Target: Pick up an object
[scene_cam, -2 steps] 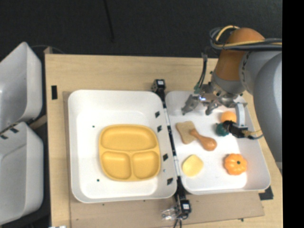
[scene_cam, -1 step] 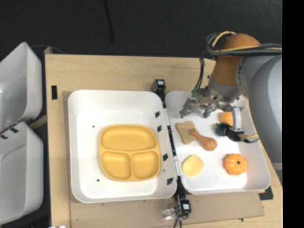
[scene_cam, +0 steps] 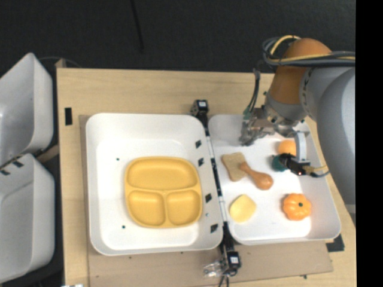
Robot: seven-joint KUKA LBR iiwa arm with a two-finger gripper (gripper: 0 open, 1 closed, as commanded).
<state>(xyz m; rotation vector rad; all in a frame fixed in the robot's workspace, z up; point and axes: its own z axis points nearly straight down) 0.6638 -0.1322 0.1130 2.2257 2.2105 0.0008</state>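
You had open floor in the right bin's (scene_cam: 335, 223) near corner (between the yellow piece (scene_cam: 242, 208) and small pumpkin (scene_cam: 297, 207)); the wooden spatula (scene_cam: 246, 170) blocked the middle.

I see four loose objects and a partly hidden fifth in the right bin (scene_cam: 323, 229), right of centre in the frame. A tan wooden spatula (scene_cam: 245, 169) lies flat near the bin's left wall, its broad blade toward the upper left and its rounded handle pointing lower right. Below it, a pale yellow rounded piece (scene_cam: 242, 208) rests near the bin's lower left corner. A small orange pumpkin (scene_cam: 297, 207) sits upright at the lower right, stem up, well apart from the yellow piece. Higher up on the right, an orange round object (scene_cam: 286, 146) and a dark green piece (scene_cam: 279, 162) lie close together; I can't tell whether they touch.
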